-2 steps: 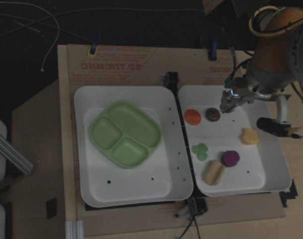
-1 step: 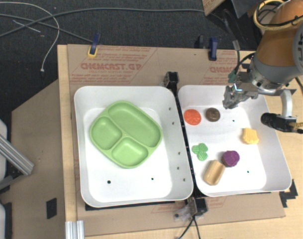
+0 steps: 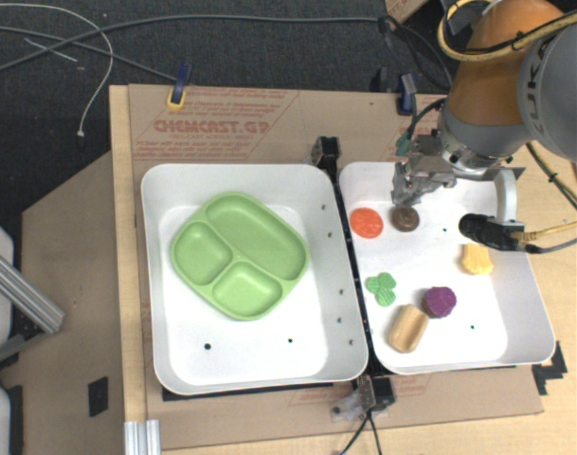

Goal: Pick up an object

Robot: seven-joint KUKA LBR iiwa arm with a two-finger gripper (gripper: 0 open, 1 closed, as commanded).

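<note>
— Where's the end effector [image 3: 408,197] now?

— Low in the far part of the right bin [image 3: 515,344], right above a small brown round piece [image 3: 405,220]. It looks to be touching it or nearly so. Whether it's spread wide or pinched in, I cannot tell from here; the wrist hides that.

— So the brown piece is the one to pick?

— That's my guess, since it sits directly under the end effector. Just beside it, toward the left bin, lies an orange disc [image 3: 367,223]. Nearer to us are a green clover-shaped piece [image 3: 382,288], a purple lump [image 3: 441,301] and a tan cylinder [image 3: 408,329]. A yellow chunk [image 3: 476,258] is off to the other side.

— How would the brown one handle?

— Looks like a small toy food piece: light, probably stiff plastic, a bit smooth. Being low and round, it could slip out. I'd pinch it across its widest part, low down, close to the bin floor.

— And the other bin?

— The left bin [image 3: 174,349] carries a green divided plate [image 3: 238,254], well apart from all this.
</note>
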